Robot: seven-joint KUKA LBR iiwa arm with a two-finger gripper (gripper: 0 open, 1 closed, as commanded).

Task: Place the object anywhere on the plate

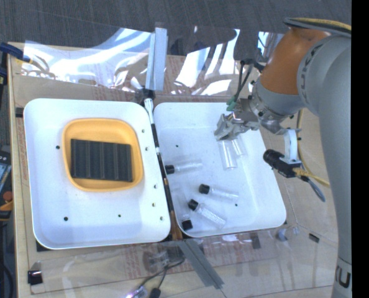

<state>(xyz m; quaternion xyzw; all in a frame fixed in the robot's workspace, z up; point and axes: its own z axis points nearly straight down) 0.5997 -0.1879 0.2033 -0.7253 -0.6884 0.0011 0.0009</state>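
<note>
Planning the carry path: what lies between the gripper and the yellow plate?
In the camera view, bare white bin floor, then the two bins' meeting rims, separate the gripper from the yellow plate.

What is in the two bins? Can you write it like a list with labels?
left bin: holds a yellow plate with a dark ribbed insert
right bin: holds four clear tubes, three with black caps
top tube: just under the gripper, upper part of the bin
middle tube: near the bin's left wall
lower tubes: one at, one at
gripper: over the right bin, above the top tube
arm: reaches in from the right
</note>
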